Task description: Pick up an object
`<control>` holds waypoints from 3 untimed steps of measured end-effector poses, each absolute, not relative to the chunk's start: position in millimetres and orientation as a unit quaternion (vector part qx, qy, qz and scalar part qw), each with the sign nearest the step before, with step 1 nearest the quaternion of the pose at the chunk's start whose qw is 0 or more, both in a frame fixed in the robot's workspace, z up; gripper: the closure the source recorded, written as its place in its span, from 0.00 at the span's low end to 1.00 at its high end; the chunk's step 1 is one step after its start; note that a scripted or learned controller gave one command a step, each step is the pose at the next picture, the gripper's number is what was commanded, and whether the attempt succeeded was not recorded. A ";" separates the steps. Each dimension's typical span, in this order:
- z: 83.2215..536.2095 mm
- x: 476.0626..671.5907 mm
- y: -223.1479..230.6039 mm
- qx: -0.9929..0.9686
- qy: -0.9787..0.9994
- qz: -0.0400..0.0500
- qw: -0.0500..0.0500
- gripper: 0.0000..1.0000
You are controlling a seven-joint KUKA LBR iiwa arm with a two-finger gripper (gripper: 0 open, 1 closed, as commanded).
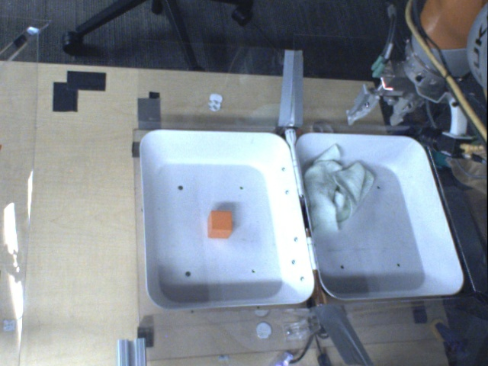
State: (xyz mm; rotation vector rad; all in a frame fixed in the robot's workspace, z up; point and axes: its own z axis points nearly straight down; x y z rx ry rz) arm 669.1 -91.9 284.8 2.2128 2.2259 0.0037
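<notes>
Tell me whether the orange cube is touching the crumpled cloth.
Apart. The camera view shows the orange cube alone on the floor of the left bin, while the crumpled cloth lies in the right bin, with the bins' rims between them.

we see even, fairly bright overhead light; the white bins [229, 147] look slightly washed out, with soft grey shadows along their near inner walls. pale glare streaks the bench [69, 204] at far left. the whole picture is soft and a little grainy
</notes>
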 end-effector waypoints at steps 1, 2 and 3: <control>396.5 669.5 -105.7 0.714 0.700 0.002 0.003 0.00; 224.9 669.3 -80.5 0.702 0.713 0.000 0.001 0.00; 202.3 638.3 -62.7 0.635 0.773 0.001 0.001 0.00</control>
